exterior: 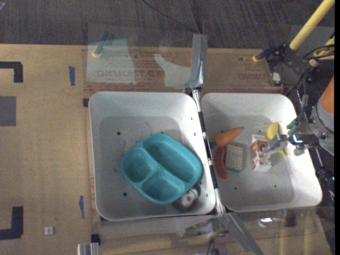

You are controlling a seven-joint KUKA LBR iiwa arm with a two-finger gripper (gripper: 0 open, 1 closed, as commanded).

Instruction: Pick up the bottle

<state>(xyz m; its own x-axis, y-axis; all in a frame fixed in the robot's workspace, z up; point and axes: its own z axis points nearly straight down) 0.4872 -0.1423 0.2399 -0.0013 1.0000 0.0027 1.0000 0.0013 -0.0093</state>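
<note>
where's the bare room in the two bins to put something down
Left bin: bare floor along the far wall and the left wall, beside the teal divided plate. Right bin: bare near half, below the carton and sponge. Crowded: the right bin's middle, with the carrot, yellow item and gripper, and the left bin's near right corner.

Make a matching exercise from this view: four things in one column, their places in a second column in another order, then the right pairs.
Things:
1. teal divided plate
2. carrot
3. small carton
4. gripper

Places:
A. right bin, near the divider, above the sponge
B. right bin, just right of the small carton
C. left bin, toward its front right corner
D. right bin, between the sponge and the gripper

Pairs: 1-C, 2-A, 3-D, 4-B
</note>
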